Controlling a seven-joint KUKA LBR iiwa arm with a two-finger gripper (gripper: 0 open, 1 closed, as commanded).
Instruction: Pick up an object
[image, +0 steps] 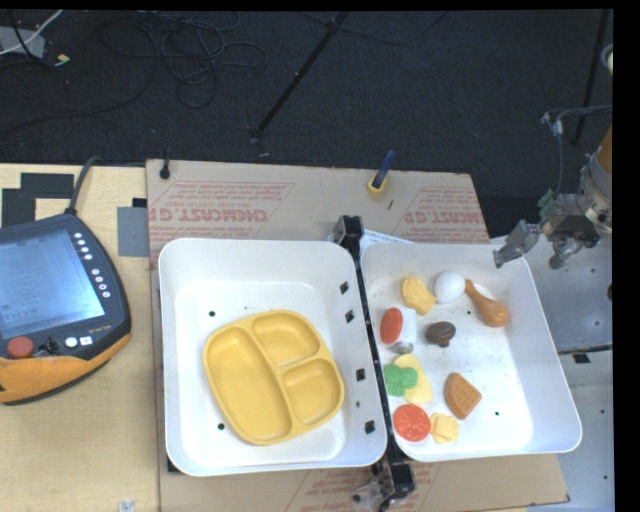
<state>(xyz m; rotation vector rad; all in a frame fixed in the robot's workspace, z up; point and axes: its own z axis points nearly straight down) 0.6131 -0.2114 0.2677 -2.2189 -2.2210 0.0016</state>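
Toy foods (432, 360) are lying in the right bin (545, 400) while the gripper (545, 240) (fingers spread, grasping nothing) is hovering beyond its far-right rim.

Bright even overhead light, soft shadows, mild glare on white bins (260, 258), slightly soft focus

The arm (598, 190) is cut off at the right edge.

In the right bin (545, 400), food pieces (420, 385) crowd the 9 o'clock side; bare floor lies from 3 to 5 o'clock. The left bin (190, 275) holds a tray (272, 375), with bare floor at 12 o'clock.
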